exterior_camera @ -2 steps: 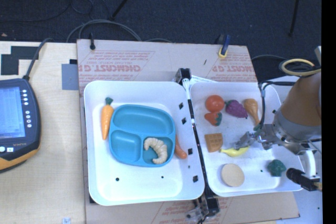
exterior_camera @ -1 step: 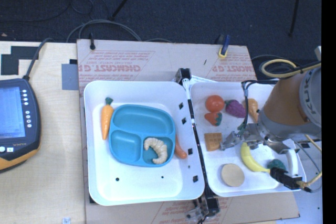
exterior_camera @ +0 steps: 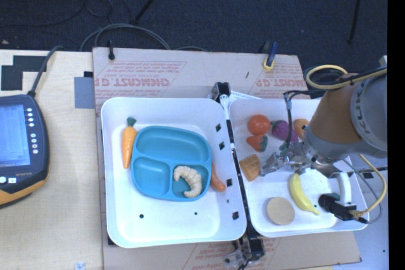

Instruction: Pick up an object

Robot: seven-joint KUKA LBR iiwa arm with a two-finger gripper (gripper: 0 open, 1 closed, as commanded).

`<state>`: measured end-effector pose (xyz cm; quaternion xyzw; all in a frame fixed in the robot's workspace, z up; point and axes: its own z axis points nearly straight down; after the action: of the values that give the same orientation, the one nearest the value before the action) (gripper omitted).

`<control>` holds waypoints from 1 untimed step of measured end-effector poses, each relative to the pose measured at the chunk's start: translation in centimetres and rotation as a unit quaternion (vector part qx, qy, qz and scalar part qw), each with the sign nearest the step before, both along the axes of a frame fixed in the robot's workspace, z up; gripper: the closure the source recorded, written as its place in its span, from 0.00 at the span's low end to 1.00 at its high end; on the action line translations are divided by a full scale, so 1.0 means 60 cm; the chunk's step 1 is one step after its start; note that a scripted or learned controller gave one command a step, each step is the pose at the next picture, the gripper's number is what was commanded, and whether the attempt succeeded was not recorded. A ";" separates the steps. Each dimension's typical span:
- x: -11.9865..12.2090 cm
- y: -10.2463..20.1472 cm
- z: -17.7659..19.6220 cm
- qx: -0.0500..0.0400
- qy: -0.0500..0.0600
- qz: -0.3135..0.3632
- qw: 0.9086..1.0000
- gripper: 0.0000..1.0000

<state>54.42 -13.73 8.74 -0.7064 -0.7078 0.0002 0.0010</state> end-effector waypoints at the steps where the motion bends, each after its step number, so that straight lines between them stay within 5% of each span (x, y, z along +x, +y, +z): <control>1: -0.100 0.054 0.000 0.001 0.002 -0.002 1.000 0.00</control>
<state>48.41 -10.50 8.74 -0.7077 -0.7065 0.0011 0.0034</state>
